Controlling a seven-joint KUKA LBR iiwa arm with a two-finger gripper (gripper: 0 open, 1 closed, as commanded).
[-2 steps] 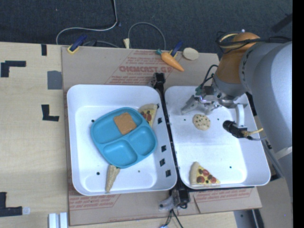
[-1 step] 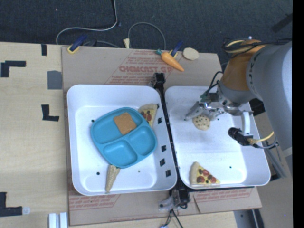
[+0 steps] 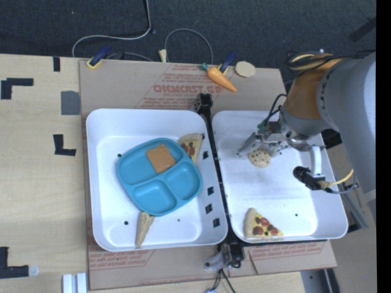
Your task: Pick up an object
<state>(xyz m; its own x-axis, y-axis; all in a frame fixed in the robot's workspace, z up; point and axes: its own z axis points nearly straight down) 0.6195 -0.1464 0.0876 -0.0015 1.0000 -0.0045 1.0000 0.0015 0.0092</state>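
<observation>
A chocolate-chip cookie (image 3: 259,158) lies in the upper middle of the right bin (image 3: 317,227). My gripper (image 3: 261,145) hangs right over its far edge, open, with one finger (image 3: 247,147) slanting to the cookie's left and the other on its right. Nothing is held between them. A pizza slice (image 3: 261,224) rests near the right bin's front wall. In the left bin (image 3: 101,182) a blue divided plate (image 3: 160,177) carries a piece of toast (image 3: 161,158). Another pizza slice (image 3: 190,144) and a waffle cone (image 3: 144,227) lie beside the plate.
The grey arm with its orange band (image 3: 308,90) covers the right bin's far right corner. A toy carrot (image 3: 221,78) and a pale round piece (image 3: 245,69) sit on the cardboard behind the bins. A black divider (image 3: 212,163) runs between the bins.
</observation>
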